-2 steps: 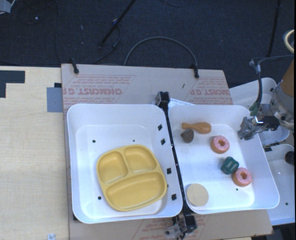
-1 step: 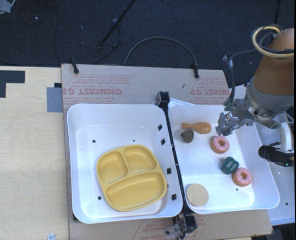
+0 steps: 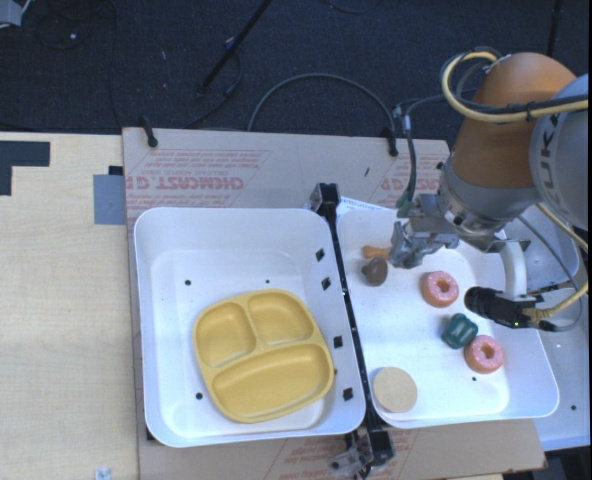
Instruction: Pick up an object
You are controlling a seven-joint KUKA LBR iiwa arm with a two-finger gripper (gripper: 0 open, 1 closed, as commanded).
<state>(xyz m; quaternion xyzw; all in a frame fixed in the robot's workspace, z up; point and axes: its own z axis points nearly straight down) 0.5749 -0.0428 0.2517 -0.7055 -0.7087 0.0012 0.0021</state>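
Hovering low over the far-left part of the right bin (image 3: 536, 403), the pincer (image 3: 408, 246) sits just beside a small brown object (image 3: 375, 272), with an orange piece (image 3: 375, 252) touching or nearly touching that object; whether the pincer is open or closed I cannot tell from this angle. Being so close to the bin's left wall, a descent risks clipping the divider or nudging the brown object away rather than enclosing it. Two pink doughnuts (image 3: 440, 289), a green block (image 3: 459, 331) and a tan disc (image 3: 395, 389) lie farther toward the near edge, apart from it. A yellow tray (image 3: 264, 356) occupies the left bin (image 3: 166, 268).
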